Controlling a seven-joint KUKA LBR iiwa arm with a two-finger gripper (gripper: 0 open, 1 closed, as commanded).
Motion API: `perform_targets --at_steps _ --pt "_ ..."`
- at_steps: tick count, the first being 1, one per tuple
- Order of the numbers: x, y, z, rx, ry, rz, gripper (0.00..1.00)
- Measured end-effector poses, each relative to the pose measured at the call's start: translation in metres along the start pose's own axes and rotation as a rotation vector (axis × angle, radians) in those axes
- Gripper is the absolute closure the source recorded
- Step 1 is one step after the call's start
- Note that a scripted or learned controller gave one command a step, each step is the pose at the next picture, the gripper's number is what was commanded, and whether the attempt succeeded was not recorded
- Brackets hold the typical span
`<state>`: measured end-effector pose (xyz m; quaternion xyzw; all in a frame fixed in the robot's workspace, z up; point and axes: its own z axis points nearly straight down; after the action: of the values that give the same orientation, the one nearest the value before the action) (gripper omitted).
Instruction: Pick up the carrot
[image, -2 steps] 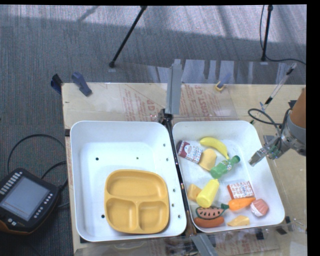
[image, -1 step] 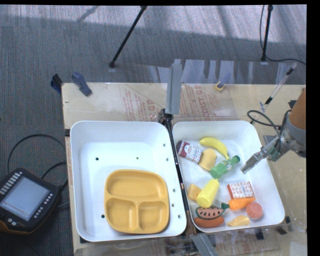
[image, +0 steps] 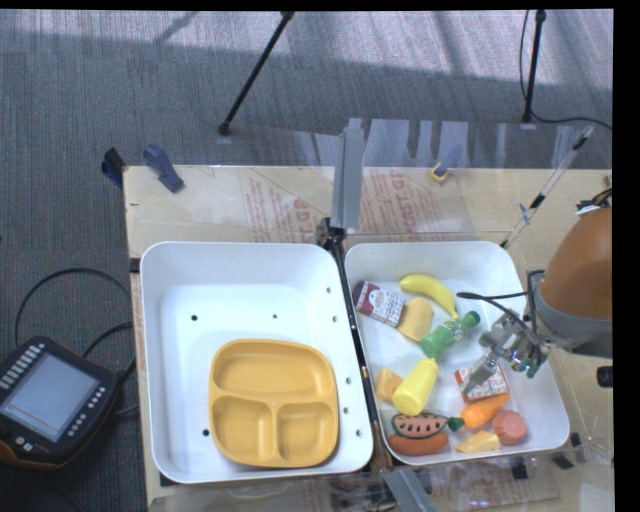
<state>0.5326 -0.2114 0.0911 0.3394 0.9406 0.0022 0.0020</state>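
**Right bin: gripper poised above carrot, no grasp seen**

A plywood bench (image: 200, 205) on grey carpet bears two shallow white bins; the right bin (image: 505, 265) serves as landmark.

Nearest, along that bin's front wall, lie a watermelon slice (image: 419, 425), a pale cheese wedge (image: 478, 441) and a pink round piece (image: 509, 427). The carrot (image: 484, 410) lies just behind these, in the bin's front right part, flat on the floor.

The arm (image: 585, 280) enters over the bin's right wall, wrist angled down and leftward. The gripper (image: 492, 368) hangs just behind the carrot, over a small red-and-white carton (image: 478, 382) that it partly covers. Whether its tips touch the carton cannot be told. The fingers are blurred; their spread cannot be told, and nothing is seen between them.

Further back lie a yellow bottle (image: 415, 386), a green bottle (image: 448, 334) and a banana (image: 428, 290).

Left of the right bin, the second bin (image: 180, 280) holds a yellow divided tray (image: 272, 402).
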Motion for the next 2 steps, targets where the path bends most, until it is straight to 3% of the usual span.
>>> perform_targets --at_steps 1,2 --pt "0.042 -0.026 0.005 0.002 0.004 -0.225 0.0" --pt "0.059 -0.01 0.002 0.007 0.009 0.088 0.0"
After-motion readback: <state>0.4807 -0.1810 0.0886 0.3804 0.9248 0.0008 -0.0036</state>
